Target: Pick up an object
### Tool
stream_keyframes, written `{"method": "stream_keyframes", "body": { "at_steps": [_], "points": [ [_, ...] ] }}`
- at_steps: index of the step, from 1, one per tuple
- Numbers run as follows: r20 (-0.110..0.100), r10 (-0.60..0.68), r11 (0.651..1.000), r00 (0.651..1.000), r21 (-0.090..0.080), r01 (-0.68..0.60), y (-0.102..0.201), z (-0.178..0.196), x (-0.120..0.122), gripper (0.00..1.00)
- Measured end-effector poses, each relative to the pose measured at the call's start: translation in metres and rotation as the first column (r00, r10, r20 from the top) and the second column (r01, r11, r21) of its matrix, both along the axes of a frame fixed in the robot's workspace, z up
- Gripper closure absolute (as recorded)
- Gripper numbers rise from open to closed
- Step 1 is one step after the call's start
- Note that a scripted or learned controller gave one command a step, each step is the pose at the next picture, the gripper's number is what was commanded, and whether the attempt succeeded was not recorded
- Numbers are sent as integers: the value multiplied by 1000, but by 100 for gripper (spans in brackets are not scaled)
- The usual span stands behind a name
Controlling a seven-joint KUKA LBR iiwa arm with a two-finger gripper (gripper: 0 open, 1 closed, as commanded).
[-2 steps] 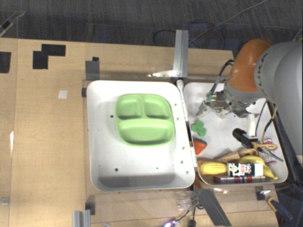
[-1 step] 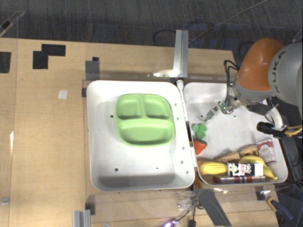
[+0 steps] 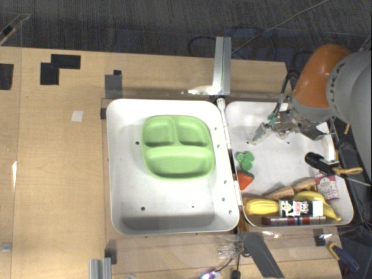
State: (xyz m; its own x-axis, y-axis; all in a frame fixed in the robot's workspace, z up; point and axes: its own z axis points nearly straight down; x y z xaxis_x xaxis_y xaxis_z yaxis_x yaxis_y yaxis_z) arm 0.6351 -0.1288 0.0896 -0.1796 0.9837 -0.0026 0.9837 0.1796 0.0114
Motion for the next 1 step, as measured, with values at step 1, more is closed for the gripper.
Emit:
{"method": "stream_keyframes", "body": {
  "at_steps": [1],
  "points": [
    [-3, 9, 1000, 1000, 0, -9, -18, -2, 36, 0]
  ]
}}
